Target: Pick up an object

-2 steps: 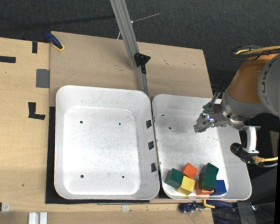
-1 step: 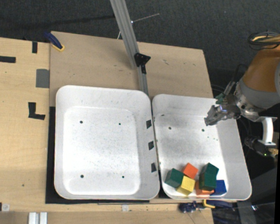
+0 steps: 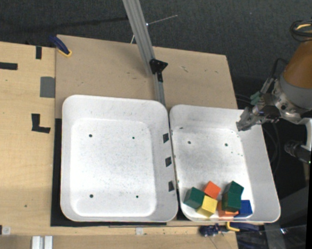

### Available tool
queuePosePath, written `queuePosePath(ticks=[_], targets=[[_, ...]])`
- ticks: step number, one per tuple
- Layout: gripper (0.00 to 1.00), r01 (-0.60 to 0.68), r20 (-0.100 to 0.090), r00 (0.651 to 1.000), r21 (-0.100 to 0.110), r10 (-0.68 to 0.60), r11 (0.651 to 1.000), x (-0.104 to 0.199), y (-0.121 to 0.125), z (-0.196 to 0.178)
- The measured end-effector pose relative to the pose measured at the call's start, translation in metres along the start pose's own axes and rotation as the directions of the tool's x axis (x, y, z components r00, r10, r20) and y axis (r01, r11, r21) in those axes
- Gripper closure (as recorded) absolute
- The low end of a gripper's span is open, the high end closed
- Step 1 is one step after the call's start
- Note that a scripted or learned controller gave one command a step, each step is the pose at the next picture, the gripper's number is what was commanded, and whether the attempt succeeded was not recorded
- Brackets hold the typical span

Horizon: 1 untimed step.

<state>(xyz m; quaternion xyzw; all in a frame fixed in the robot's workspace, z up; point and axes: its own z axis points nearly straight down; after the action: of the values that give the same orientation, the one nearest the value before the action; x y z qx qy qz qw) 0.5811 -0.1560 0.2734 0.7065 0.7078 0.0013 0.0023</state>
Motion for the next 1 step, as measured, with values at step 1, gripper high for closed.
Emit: queuePosePath(ticks=[1], targets=[[1.0,0.004,-0.003,1.0,0.007,-0.004,1.0,0.055,0.0032,0.018]])
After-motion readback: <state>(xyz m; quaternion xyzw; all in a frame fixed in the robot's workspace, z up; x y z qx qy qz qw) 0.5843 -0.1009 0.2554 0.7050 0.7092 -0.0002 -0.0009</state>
